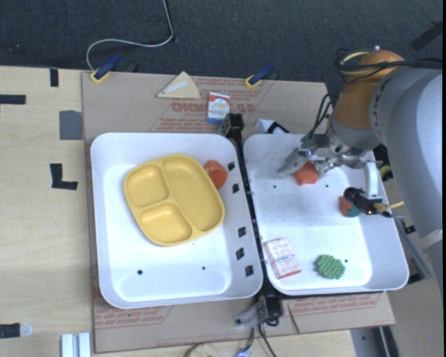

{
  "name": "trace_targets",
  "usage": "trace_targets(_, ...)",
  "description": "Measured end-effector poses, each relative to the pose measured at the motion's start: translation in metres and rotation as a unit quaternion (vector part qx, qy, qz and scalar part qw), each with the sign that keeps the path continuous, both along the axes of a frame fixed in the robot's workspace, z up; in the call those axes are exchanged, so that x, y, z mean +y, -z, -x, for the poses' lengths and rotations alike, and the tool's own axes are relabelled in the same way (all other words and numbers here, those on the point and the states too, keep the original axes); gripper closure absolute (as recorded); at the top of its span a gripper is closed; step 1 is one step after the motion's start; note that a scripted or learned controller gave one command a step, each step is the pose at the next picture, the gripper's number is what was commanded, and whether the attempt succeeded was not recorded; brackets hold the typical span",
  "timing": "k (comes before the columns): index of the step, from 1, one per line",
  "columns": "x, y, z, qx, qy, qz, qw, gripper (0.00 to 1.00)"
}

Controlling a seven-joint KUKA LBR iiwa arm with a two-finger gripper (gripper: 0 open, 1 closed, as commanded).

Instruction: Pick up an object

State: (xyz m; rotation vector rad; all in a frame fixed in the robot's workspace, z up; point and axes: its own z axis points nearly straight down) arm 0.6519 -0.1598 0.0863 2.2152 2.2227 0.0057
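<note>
Orange block (306,175) beneath end effector (309,161)

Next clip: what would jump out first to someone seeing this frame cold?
The yellow three-compartment plastic plate dominates the left white bin, with a small orange object at its right edge. In the right white bin, the grey arm's gripper sits over a small orange-red block near the far side. Nearer the camera lie a red-and-white packet and a green knobbly ball.
</note>
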Motion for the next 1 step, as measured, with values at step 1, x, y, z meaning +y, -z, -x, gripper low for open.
trace_targets(1, -0.0008, -0.01, 0.0002, 0.0, 0.0, 0.0011, 1.0, 1.0)
